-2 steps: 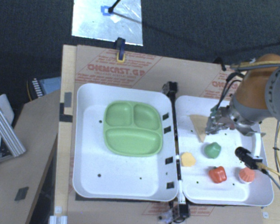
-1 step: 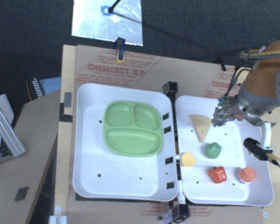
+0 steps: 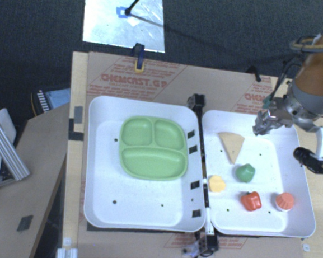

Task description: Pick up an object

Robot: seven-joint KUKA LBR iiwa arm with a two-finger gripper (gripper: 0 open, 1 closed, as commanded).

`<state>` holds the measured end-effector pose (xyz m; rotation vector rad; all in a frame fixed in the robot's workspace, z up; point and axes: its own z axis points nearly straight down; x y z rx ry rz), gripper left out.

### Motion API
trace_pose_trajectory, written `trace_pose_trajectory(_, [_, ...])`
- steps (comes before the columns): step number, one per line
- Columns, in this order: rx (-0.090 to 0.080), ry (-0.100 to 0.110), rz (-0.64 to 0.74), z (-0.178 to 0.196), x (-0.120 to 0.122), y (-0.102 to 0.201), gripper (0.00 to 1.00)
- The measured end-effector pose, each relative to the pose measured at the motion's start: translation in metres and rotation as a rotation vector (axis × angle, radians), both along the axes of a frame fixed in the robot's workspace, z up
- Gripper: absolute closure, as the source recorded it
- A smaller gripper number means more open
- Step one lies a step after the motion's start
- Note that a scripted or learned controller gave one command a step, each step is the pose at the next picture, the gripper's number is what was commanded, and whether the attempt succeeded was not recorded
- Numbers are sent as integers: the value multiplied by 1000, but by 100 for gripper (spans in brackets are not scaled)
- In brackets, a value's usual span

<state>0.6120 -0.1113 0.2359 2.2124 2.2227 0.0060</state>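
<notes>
The right bin (image 3: 299, 188) holds a tan wedge (image 3: 231, 144), a green pepper-like piece (image 3: 245, 172), a small yellow piece (image 3: 217, 184), a red pepper-like piece (image 3: 251, 201) and an orange-and-white piece (image 3: 284, 201). My gripper (image 3: 261, 126) hangs over the bin's far edge, just right of and beyond the tan wedge. Nothing shows between its fingertips. Its jaws are too small and dark to read.
The left bin (image 3: 98, 204) carries a green divided plate (image 3: 152, 148). A black divider (image 3: 200, 168) runs between the bins. Cardboard (image 3: 154, 80) lies under both. A metal frame (image 3: 2, 145) stands at the far left.
</notes>
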Motion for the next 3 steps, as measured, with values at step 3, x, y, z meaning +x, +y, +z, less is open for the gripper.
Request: trace_pose_trajectory(3, [2, 6, 4, 8, -2, 111, 100])
